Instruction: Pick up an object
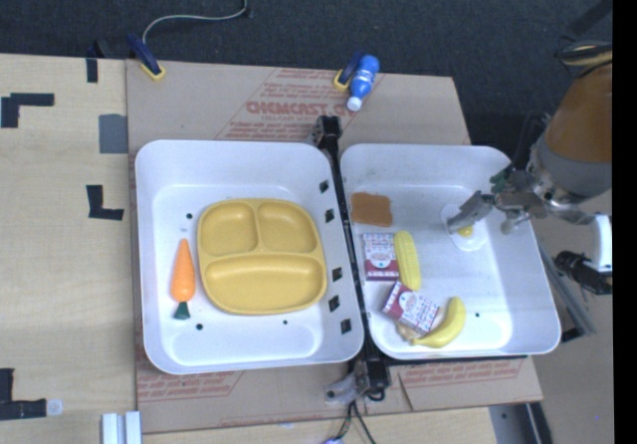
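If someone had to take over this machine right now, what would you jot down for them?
Gripper: over the right bin, upper right part, holding nothing that I can see.
Right bin: brown toast, corn cob, two small cartons, banana, all along its left and front.
Left bin: yellow divided plate, carrot beside it.
Done: nothing picked yet.
Left: pick any one object, probably from the right bin.

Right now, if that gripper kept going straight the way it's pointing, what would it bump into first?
The gripper points left and downward over the right bin. It would probably meet the bin's white floor first; further along lies the corn cob. Its height is hard to judge.
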Robot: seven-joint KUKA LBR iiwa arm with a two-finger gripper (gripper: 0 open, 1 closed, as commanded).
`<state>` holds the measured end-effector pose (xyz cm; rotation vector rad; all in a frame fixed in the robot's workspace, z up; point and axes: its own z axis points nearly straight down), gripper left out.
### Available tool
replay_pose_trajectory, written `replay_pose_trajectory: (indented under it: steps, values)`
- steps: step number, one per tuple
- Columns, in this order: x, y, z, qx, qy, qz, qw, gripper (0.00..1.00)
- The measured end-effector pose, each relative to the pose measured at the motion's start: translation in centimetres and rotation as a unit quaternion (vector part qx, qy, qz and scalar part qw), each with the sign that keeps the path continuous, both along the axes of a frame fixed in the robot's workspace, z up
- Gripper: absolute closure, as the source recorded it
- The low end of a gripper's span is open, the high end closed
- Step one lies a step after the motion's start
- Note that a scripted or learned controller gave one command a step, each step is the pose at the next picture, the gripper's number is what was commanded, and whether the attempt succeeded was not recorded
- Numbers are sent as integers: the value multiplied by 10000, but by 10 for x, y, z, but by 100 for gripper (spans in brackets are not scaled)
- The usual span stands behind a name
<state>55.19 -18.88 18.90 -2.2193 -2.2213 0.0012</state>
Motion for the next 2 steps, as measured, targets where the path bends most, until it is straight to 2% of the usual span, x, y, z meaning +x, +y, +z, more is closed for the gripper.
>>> replay_pose_trajectory:
  steps: [1, 2]
  values:
    - [27, 88, -100, -4, -47, 4, 10000, 0]
    - [29, 89, -88, 9, -79, 6, 10000, 100]
